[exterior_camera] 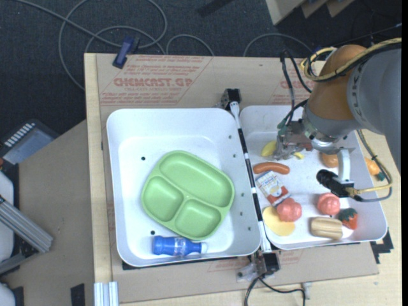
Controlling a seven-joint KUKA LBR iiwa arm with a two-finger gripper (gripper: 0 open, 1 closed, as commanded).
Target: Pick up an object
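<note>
The grey two-finger gripper [288, 146] hung low in the right white plastic bin [255, 116], at ten o'clock in that bin, just beside a small yellow banana-shaped toy [269, 149]; I cannot tell its state. A brown toy sausage [271, 168] lay just toward six o'clock.

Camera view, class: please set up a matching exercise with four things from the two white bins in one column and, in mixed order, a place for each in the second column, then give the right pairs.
Things:
1. green plate
2. blue bottle
3. sausage
4. bread roll

Places:
A. right bin, near edge, below the red tomato
B. left bin, near edge, below the plate
C. right bin, beside the divider between the bins
D. middle of the left bin

Pairs: 1-D, 2-B, 3-C, 4-A
</note>
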